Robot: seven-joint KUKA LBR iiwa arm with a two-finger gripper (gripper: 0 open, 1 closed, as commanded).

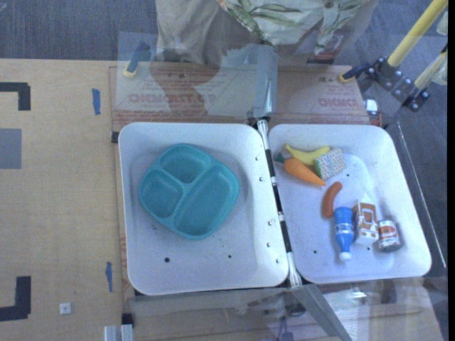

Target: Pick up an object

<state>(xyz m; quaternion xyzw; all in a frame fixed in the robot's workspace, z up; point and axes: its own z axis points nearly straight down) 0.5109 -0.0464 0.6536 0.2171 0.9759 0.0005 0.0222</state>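
Observation:
The right bin [405, 190] holds several small items: a yellow banana [307, 151], an orange carrot [303, 172], a speckled pale block [330, 163], a red-orange sausage [330, 199], a blue bottle with a white cap [343, 231], a small white and orange carton [366, 222] and a small can [388, 235]. A teal divided plate [188, 190] lies in the left bin [242, 261].
A person in a floral shirt [284, 6] stands behind the bins, beyond a clear panel over cardboard [206, 91]. Yellow poles with a black clamp [405, 55] stand at the back right. A wooden bench top [57, 190] extends to the left.

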